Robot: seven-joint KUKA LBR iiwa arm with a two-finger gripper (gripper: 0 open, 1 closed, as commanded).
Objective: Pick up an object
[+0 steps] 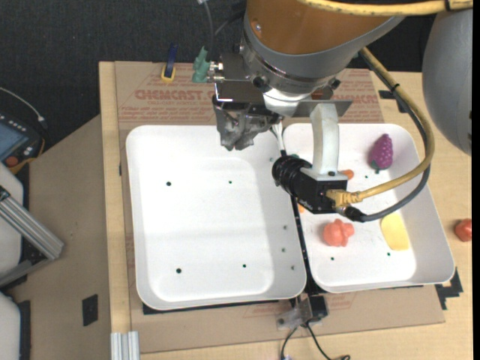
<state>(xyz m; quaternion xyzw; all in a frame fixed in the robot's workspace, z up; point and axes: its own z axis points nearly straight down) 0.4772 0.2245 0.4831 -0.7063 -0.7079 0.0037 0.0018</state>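
My gripper (238,135) hangs over the far right corner of the left bin (202,216), close to the wall between the two bins. Its dark fingers point down and nothing shows between them. In the right bin (420,268) lie a purple bunch of grapes (382,151) at the far right, a pink-red lumpy fruit (338,232) near the front, and a yellow piece (395,232) to its right. A small orange thing (344,175) peeks out beside the black camera mount.
The orange-banded wrist and a black mount (304,184) with a yellow cable overhang the right bin's left half. An orange-red thing (465,229) lies on the bench outside the right bin. Blue and green clips (199,66) sit on the cardboard behind the bins.
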